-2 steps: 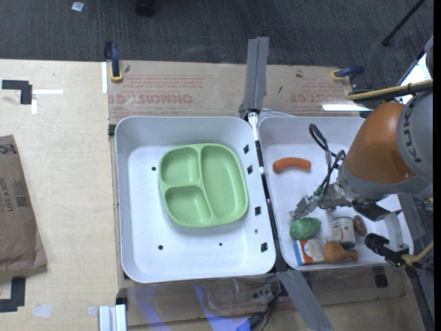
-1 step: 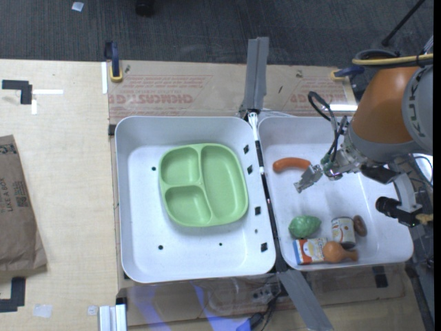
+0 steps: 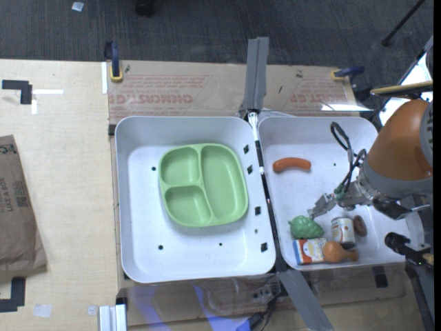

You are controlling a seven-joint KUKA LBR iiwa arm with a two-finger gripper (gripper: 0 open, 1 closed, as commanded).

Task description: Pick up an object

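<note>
The right bin (image 3: 313, 140) holds several small objects. An orange sausage (image 3: 291, 164) lies near its middle. Along the front sit a green broccoli-like piece (image 3: 306, 227), a small can (image 3: 342, 229), a brown piece (image 3: 360, 226), a flat white and blue box (image 3: 308, 251) and an orange rounded piece (image 3: 336, 252). My gripper (image 3: 322, 203) reaches in from the right, low over the bin, just above and right of the green piece and left of the can. Nothing shows in its grasp.
The left bin (image 3: 138, 205) holds a green three-compartment plate (image 3: 203, 183). A grey divider bar (image 3: 256, 81) runs back between the bins. A brown paper bag (image 3: 17, 205) lies at the bench's far left. The orange-banded arm (image 3: 406, 143) covers the right bin's right edge.
</note>
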